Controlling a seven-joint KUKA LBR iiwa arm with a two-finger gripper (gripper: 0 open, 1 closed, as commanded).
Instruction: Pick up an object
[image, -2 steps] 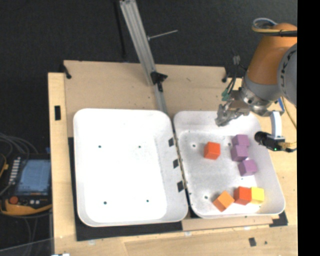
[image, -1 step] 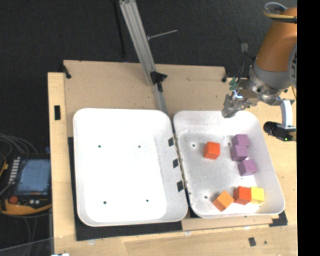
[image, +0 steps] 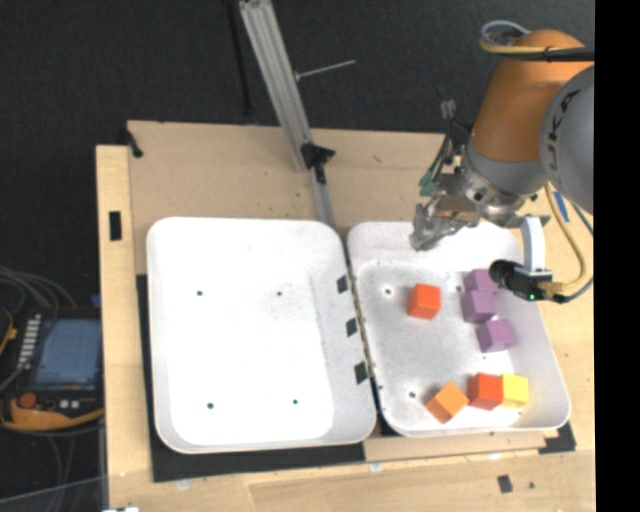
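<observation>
Overhead, the hand (image: 428, 236) hangs at the right bin's (image: 392, 405) far rim, its grip unreadable; beyond that bin, tan surface (image: 220, 170), then dark floor (image: 120, 60)

Orange cube (image: 424, 301) flat, mid right bin, alone.

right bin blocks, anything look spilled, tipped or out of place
Nothing stands out. The blocks all lie inside the right bin: an orange block alone, purple blocks near the right wall, and an orange, red and yellow cluster at the near edge. The gripper hangs above the far rim.
</observation>
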